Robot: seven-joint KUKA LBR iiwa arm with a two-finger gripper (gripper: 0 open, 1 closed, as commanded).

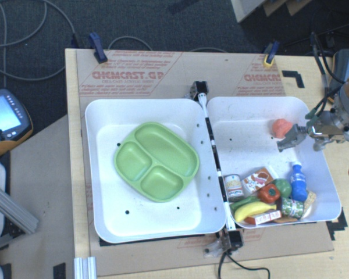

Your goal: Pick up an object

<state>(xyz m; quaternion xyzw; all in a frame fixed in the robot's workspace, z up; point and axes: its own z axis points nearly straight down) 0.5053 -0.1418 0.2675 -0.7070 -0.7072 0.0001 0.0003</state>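
Clearly visible near the top right of the right bin (244, 110), a small salmon-orange object (281, 127) lies on the white floor; it looks soft-edged and rounded, a lumpy blob with no markings that can be made out. Its right side sits just beside the gripper (292, 136), whose grey finger angles down and left toward the bin floor. Whether the jaws are wide or narrow cannot be told from this angle, and nothing is seen held between them.

Further down the same bin, a cluster of play-food items is heaped in the lower right corner: a blue bottle (298, 182) with a white cap standing beside a red tomato-like piece (268, 193), a yellow banana (251, 209) along the front, a small labelled can (234, 186) on the left, and a green piece (282, 186) between tomato and bottle. These are well apart from the orange object.

Across the divider, the left bin (102, 156) holds a light green sectioned plate (157, 161), tilted diagonally, with three compartments. Both bins rest on a brown cardboard sheet (134, 68) printed with red lettering, clamped at its far edge by two blue clips (97, 46).
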